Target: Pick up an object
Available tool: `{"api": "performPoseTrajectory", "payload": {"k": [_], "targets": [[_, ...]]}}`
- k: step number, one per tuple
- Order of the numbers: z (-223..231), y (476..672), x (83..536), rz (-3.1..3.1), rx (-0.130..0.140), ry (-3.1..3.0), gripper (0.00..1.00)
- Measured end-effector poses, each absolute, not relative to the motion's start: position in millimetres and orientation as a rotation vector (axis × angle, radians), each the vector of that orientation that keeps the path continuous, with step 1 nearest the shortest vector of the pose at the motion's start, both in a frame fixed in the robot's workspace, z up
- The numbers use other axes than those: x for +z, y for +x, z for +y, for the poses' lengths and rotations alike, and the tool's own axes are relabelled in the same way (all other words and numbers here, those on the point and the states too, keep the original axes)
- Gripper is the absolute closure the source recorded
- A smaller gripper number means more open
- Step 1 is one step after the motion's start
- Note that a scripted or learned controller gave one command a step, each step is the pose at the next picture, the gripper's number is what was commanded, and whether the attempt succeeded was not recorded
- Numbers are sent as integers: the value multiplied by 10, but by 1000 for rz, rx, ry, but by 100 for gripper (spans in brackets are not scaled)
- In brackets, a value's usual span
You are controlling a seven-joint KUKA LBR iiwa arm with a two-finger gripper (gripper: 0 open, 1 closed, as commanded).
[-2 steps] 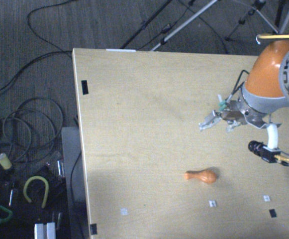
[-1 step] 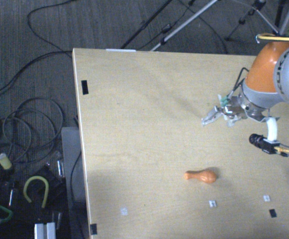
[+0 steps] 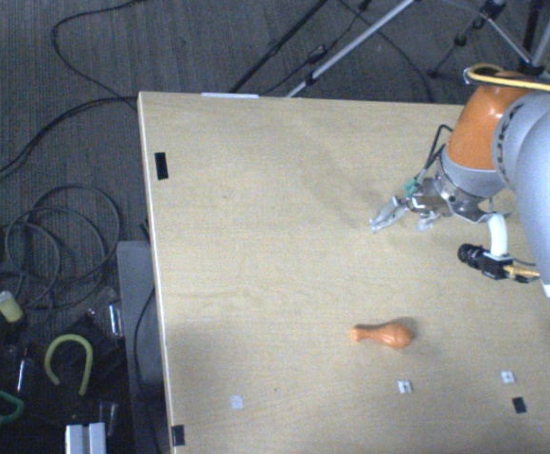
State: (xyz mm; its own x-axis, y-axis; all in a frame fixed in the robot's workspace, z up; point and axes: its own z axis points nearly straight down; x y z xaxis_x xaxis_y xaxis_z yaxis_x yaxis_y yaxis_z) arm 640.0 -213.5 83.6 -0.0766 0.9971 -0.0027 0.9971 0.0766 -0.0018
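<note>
From my station I see the grey arm with its orange band [image 3: 473, 130] reaching in from the right over the pale wooden bench [image 3: 256, 253]. Its silvery two-finger tool [image 3: 385, 218] sits at the end of the wrist, pointing left and a little downward, above the bare bench surface in the upper right part of the top. From this slant I cannot tell whether the tool is released or clenched; I see nothing caught in it.

The thing I am after, a small orange pear-shaped object with a narrow neck [image 3: 384, 335], lies on its side on the bench, well apart from the tool and nearer the front edge, with the narrow end pointing left. It rests alone, touching nothing else.

A few small markers sit on the bench: a black rectangular tab [image 3: 161, 165] near the left edge toward the back, and small pale square tags [image 3: 404, 386] close to the front edge right of the orange object.

Off the bench to the left, black cables [image 3: 47, 235] loop over the dark carpeted floor [image 3: 66, 55], and a green U-shaped piece [image 3: 69, 358] lies among them.
</note>
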Motion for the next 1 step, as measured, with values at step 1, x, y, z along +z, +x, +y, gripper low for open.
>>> {"api": "performPoseTrajectory", "payload": {"k": [1], "targets": [[-1444, 6684, 837, 2432, -2, 1987, 0]]}}
